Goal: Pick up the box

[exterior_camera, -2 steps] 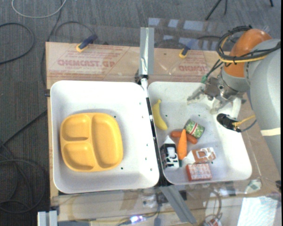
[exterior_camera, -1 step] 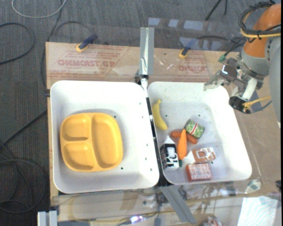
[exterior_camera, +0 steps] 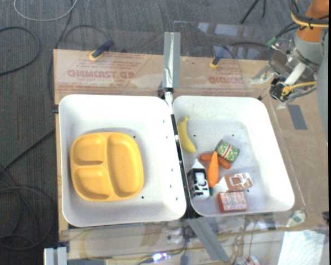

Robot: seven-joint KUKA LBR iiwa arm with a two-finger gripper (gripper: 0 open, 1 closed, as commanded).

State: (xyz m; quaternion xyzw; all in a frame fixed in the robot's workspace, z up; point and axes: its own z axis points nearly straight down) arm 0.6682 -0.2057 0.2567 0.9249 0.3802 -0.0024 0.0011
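Three small boxes lie in the right bin [exterior_camera: 270, 148]. A red box [exterior_camera: 232, 201] rests flat near the front wall. An orange and white box [exterior_camera: 238, 181] sits just behind it. A green and white box [exterior_camera: 227, 150] lies further back, touching a carrot [exterior_camera: 212, 169]. My gripper [exterior_camera: 277, 69] hangs above the bench beyond the right bin's far right corner, well away from all the boxes, with nothing seen in it.
A banana [exterior_camera: 186, 135] lies by the right bin's left wall. A black and white carton [exterior_camera: 198, 182] stands beside the carrot. The left bin [exterior_camera: 88, 106] holds a yellow divided plate [exterior_camera: 106, 166]. A metal post [exterior_camera: 170, 59] rises behind the bins.
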